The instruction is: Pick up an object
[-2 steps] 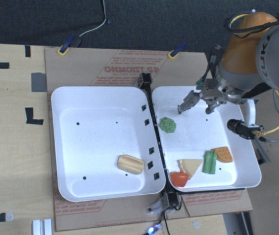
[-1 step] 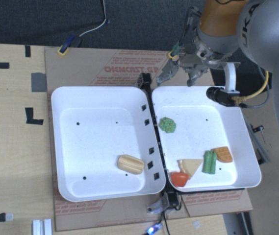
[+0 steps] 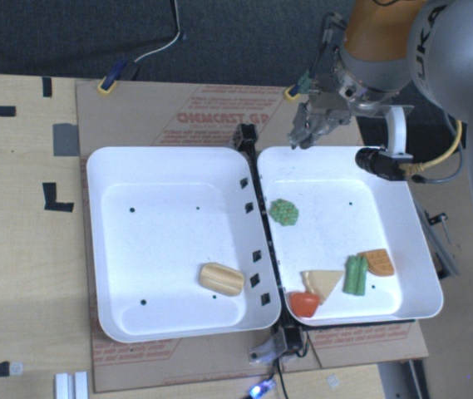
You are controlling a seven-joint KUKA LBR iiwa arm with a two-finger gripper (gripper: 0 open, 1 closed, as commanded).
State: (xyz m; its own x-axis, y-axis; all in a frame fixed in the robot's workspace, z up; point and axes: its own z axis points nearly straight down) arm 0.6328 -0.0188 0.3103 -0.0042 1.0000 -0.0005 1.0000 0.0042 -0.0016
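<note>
- Arm (image 3: 436, 23): grey, orange band above wrist, entering from upper right, angled down and leftward.
- Gripper (image 3: 303, 138): at wrist end, pointing downward, tips close together; nothing visible between them.

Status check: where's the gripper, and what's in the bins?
Gripper above right bin's far rim, holding nothing. Broccoli nearest it. Bread roll alone in left bin. Path unobstructed.

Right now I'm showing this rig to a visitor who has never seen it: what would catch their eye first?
Most likely the arm, grey with an orange band, at the top right, its gripper above the right bin's far rim. Next, the bright food pieces in that bin: a green broccoli near the divider and a cluster at the near edge with a red tomato. A tan bread roll lies alone in the left bin.
</note>
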